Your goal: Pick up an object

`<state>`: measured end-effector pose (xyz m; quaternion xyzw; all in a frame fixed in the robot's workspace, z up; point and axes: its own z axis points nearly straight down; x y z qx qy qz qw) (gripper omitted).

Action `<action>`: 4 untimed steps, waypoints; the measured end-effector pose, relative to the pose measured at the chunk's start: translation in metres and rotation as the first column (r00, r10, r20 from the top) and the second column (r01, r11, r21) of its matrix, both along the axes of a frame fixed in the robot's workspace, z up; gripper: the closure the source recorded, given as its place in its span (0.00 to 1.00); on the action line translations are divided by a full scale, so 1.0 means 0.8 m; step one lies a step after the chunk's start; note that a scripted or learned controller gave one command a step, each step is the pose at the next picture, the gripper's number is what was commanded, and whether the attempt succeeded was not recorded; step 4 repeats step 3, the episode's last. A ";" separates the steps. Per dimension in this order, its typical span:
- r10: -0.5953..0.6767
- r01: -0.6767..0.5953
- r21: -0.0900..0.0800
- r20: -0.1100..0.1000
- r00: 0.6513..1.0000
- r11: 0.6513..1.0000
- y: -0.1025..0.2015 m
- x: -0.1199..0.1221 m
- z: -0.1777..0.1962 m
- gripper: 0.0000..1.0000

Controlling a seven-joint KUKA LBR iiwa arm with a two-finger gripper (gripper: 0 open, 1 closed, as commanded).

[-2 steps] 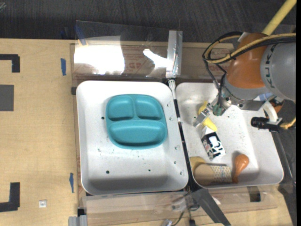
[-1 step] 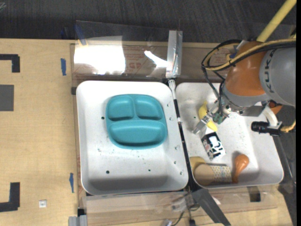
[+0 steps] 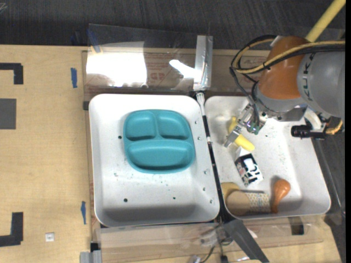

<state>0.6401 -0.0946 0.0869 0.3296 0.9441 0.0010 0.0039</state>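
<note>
Here a yellow piece sits at the tool tips in the right bin; whether it is gripped I cannot tell. Below the tool lie a black-and-white box, a wooden brush and an orange object. Left of it, a teal tray rests in the other bin.

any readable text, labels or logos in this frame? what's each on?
"KU", partial lettering on the grey arm beside its orange band.
Black-and-white printed packet in the right white bin: print too blurred to read.
Red markings on the clear plastic sheet behind the bins: too blurred.
</note>
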 end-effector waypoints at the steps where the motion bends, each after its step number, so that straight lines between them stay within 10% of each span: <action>1: 0.000 0.000 0.000 0.011 1.000 1.000 0.001 0.004 0.017 1.00; 3: -0.242 0.242 0.005 -0.001 0.970 0.970 0.177 -0.092 0.204 1.00; 4: -0.242 0.242 0.005 -0.001 0.970 0.970 0.177 -0.092 0.204 1.00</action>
